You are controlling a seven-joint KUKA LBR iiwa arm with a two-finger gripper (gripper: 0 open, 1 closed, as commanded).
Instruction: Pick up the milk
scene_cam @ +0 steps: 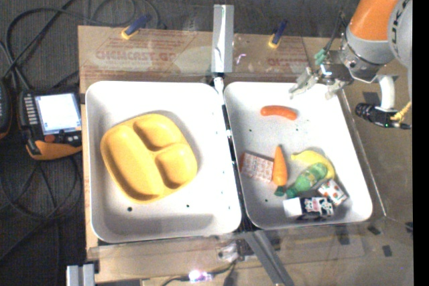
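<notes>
Grey two-finger gripper [315, 80] hangs over the far edge of the right shallow white bin [355, 144], fingers spread apart, nothing between them. Orange sausage-shaped piece [279, 112] lies just below-left of it. Small black-and-white milk carton [315, 205] sits well apart at the near edge, beside a green bottle [307, 181].

A divided plate [150, 156] sits in the left bin [107, 214]; the milk [310, 205] lies in the right bin's [348, 137] near corner (beside a bottle [307, 181]).
</notes>
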